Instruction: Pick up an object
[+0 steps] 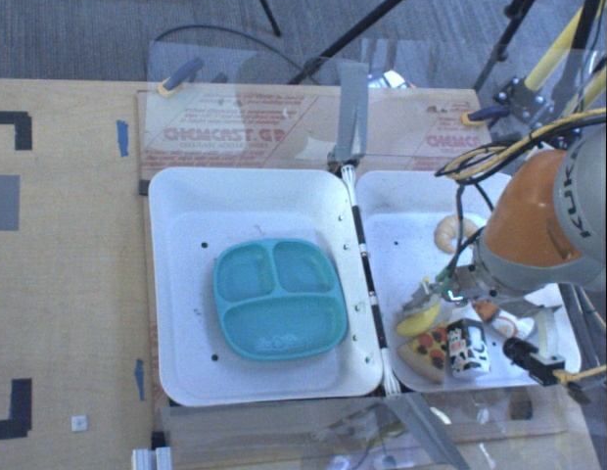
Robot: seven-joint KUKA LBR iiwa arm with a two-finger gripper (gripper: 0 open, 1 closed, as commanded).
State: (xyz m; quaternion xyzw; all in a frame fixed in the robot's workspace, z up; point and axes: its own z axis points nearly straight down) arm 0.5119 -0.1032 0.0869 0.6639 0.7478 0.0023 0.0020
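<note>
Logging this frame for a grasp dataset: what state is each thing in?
Teal divided plate: flat, upright, in the left bin.
Banana: lying in the right bin, under the arm.
Pizza slice: flat, near the front wall.
Black-and-white cup: beside the pizza.
Round bun: apart, farther back.
Gripper: low over the pile.

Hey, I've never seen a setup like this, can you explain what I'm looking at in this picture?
This is one camera fixed above a workbench, looking down at a slant. The grey and orange shape on the right is a robot arm reaching in; its gripper hangs low over the right bin. That bin holds small toy foods: a yellow banana, a pizza slice, a black-and-white cup and a bread roll. The left bin holds a teal divided plate. Whether it grips anything is unclear.
</note>
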